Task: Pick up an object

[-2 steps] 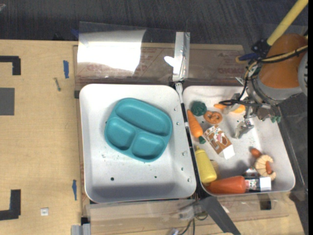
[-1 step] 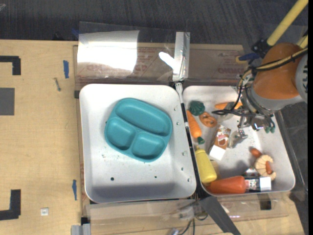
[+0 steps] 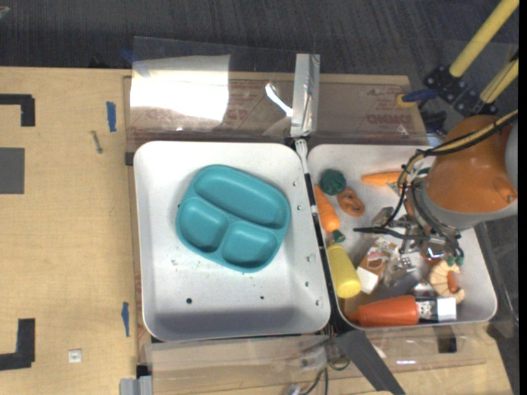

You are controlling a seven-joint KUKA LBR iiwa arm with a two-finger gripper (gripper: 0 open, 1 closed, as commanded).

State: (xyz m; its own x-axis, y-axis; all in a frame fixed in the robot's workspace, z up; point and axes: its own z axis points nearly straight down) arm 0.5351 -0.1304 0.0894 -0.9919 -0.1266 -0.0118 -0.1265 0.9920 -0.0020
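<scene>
The gripper (image 3: 409, 249) is hanging low in the right bin (image 3: 486, 303), and whether it is grasping anything I cannot tell. The orange bottle (image 3: 387, 309) is lying at its six o'clock, long axis running three to nine, near the front wall. The arm (image 3: 469, 179) is leaning in from two o'clock.
</scene>
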